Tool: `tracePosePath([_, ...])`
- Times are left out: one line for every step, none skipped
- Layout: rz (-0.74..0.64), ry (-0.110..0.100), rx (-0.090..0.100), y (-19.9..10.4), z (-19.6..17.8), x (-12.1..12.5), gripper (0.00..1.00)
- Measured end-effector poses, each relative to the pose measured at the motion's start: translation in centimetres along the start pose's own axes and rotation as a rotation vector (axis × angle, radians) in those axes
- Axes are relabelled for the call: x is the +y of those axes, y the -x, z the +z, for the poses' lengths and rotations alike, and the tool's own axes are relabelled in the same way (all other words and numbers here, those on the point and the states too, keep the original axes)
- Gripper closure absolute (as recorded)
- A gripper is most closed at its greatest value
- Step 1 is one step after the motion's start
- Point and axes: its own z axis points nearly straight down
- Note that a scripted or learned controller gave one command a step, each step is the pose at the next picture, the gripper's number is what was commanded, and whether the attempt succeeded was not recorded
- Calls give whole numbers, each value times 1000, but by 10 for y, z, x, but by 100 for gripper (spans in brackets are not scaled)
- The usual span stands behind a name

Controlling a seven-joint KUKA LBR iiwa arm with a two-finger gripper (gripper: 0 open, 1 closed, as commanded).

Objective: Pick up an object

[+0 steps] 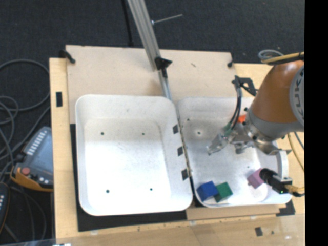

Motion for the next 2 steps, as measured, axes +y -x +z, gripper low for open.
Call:
tracePosePath([-5, 0, -2, 38, 82, 63, 0])
tracePosePath([1, -49, 7, 40, 105, 134, 0])
